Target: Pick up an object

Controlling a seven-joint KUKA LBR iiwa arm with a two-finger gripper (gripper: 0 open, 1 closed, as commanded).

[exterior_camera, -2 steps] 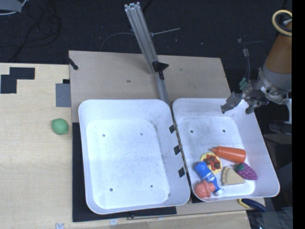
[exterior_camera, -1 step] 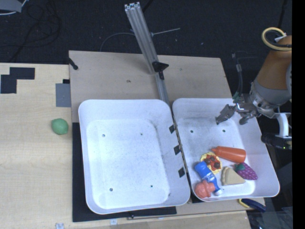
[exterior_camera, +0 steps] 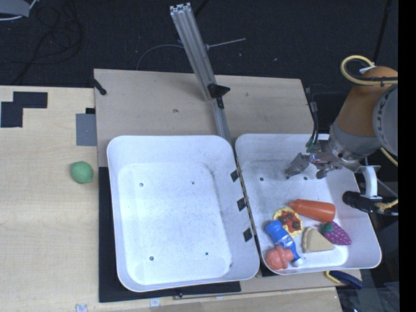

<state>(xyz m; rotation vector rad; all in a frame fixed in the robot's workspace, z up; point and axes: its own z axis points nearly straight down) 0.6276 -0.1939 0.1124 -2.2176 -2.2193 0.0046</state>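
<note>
Grey arm w/ gripper (exterior_camera: pixel 308 166) low over right bin (exterior_camera: pixel 273 155); fingers apart

A pale wooden bench (exterior_camera: pixel 45 194) carries two shallow white plastic bins side by side, the left bin (exterior_camera: pixel 172 213) and right bin (exterior_camera: pixel 273 158) beneath the gripper (exterior_camera: pixel 311 168). A small green ball (exterior_camera: pixel 82 172) lies far left of it.

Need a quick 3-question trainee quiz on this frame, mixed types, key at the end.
1. True or false: the green ball lies inside the left bin.
2. Which bin holds the orange carrot-like toy? A) left B) right
3. Fill in: the gripper is above the ___ bin's bare floor.

Key: 1 false, it lies on the bench, left of the bins; 2 B, the right bin; 3 right.
</note>
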